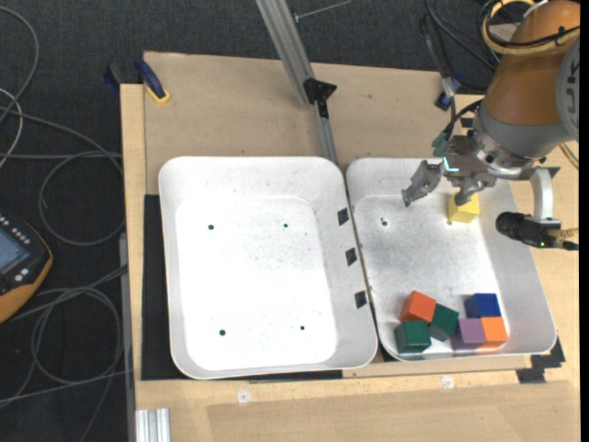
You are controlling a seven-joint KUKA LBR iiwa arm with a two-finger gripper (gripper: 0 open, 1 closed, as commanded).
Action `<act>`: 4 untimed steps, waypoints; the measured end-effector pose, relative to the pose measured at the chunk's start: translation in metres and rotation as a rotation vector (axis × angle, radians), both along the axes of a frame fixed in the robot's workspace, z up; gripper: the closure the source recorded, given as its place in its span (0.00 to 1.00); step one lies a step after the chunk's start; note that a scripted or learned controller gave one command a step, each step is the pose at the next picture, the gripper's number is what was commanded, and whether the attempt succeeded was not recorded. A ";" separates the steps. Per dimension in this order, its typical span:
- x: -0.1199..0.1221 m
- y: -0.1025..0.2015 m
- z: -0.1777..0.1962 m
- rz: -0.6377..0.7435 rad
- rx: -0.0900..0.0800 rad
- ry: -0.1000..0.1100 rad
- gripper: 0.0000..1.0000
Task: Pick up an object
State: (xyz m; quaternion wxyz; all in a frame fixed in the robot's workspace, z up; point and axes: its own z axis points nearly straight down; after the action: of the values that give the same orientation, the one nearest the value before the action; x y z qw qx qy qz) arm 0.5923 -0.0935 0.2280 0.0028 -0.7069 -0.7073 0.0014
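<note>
Above: gripper (444, 185) hanging over far part of right bin (515, 274), fingers spread wide, nothing between them. Left finger (419, 184) angled out toward bin's left; right finger (465, 189) just beside yellow block (464, 209), touching or not impossible to tell at this slant.

Yellow block: alone near bin's far right, well apart from cluster at near edge. Probably light, rigid, small cube or near-cube; smooth painted faces likely a little slippery, not fragile. Best taken across two opposite flat sides, fingers square to faces, low enough to avoid pinching top edge only. No clear long axis, being partly hidden by finger; appears to sit flat, edges turned slightly against bin walls, so some wrist rotation likely needed for a square grip.

Cluster at near edge: orange block (421, 306), green block (413, 336), second green (445, 320), purple block (471, 331), blue block (482, 304), second orange (494, 330), packed touching one another and close to rim. Harder to grip singly, with little room for fingers between neighbours.

Left bin (248, 178): white, speckled, four dark dots on floor.
</note>
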 end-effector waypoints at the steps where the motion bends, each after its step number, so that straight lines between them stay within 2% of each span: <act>1: 0.000 0.000 0.002 -0.001 -0.001 -0.004 0.00; 2: -0.001 -0.003 -0.040 -0.001 -0.001 0.000 0.00; 3: 0.000 -0.006 -0.103 -0.001 -0.001 0.002 0.00; 4: 0.000 -0.005 -0.130 0.000 -0.001 -0.001 0.00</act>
State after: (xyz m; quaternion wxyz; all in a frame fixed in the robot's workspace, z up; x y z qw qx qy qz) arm 0.5919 -0.0988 0.0978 0.0021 -0.7070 -0.7072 0.0014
